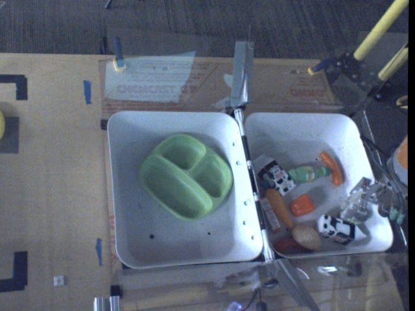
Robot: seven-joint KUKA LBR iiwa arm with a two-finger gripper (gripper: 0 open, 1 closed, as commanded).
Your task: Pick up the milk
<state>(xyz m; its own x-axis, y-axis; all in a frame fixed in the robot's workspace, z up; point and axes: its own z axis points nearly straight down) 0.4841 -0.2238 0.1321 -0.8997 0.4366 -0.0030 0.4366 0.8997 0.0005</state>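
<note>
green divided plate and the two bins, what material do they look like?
Green plate: likely moulded plastic, matte with a soft sheen; uniform colour, rounded compartment walls. Left bin and right bin: probably thin formed plastic, white, smooth, with rounded corners and rolled rims; painted metal can't be ruled out.

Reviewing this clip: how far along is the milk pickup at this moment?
Done: the gripper has reached the right bin, just above a cow-patterned milk carton near the front right corner. In hand: nothing visibly held; the carton rests on the bin floor. A second cow-patterned carton sits near the divider. Left: the grasp and the lift.
</note>
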